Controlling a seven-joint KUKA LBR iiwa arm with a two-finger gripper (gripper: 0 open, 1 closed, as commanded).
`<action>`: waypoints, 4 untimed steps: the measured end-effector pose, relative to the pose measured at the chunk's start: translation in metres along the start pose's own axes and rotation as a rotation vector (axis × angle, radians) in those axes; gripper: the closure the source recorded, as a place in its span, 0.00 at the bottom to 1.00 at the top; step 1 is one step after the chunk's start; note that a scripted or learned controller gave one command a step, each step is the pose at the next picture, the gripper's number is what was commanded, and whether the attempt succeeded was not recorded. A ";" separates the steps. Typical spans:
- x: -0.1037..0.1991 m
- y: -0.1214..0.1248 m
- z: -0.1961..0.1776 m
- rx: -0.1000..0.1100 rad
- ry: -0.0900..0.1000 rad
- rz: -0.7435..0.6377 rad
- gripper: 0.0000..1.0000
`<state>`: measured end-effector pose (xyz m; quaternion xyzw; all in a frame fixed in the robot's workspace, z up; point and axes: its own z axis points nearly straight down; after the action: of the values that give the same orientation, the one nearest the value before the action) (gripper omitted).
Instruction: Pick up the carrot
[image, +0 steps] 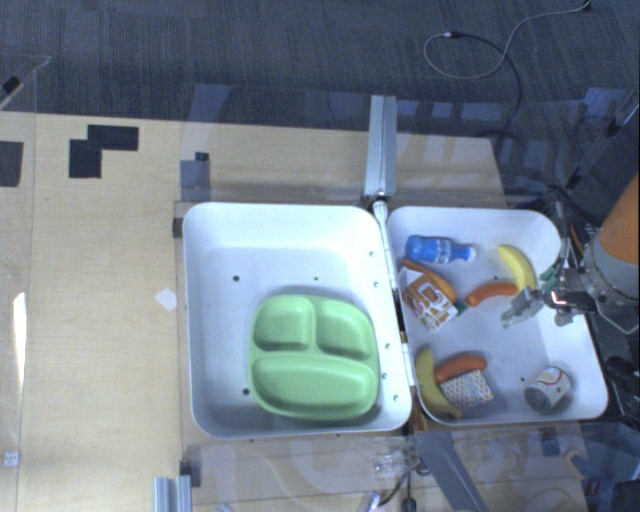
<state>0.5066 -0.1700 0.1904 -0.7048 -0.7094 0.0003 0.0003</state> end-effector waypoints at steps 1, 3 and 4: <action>0.009 0.065 0.102 -0.011 -0.003 -0.031 0.00; 0.060 0.129 0.089 -0.006 -0.002 -0.131 1.00; 0.012 0.089 0.009 -0.002 -0.001 -0.021 1.00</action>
<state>0.5960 -0.1575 0.1816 -0.6972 -0.7169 -0.0002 -0.0010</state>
